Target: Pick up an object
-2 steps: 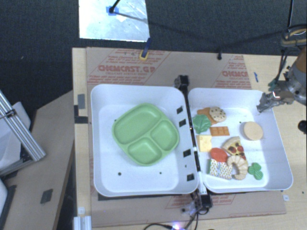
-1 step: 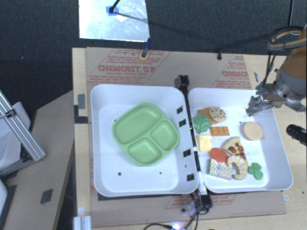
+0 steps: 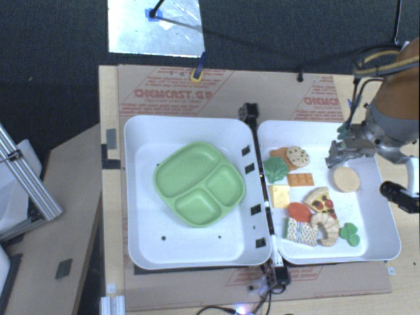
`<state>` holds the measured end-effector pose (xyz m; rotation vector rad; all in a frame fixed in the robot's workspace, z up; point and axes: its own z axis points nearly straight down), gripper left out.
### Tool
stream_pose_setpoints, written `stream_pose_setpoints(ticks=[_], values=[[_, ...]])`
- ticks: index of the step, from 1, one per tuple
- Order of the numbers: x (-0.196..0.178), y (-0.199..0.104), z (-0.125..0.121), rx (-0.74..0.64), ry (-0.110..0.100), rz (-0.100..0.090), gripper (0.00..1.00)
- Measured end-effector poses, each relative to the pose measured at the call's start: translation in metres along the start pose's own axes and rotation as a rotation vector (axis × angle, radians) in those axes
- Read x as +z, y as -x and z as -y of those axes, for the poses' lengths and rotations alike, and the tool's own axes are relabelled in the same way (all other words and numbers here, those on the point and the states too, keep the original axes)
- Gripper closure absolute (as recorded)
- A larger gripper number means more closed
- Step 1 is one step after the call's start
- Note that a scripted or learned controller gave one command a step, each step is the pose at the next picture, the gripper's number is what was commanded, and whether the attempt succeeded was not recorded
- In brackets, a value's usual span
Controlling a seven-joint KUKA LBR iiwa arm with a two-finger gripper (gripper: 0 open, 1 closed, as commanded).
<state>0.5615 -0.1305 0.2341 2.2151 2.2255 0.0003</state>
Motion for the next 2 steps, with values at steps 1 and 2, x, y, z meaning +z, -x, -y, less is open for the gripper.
stream_pose_setpoints(ticks=[1,2], values=[[-0.007,-0.047,0.011,0.000,0.000,-0.001,1.00],[-0.006,-0.087,0.034,0.001,0.000,-0.001,1.00]])
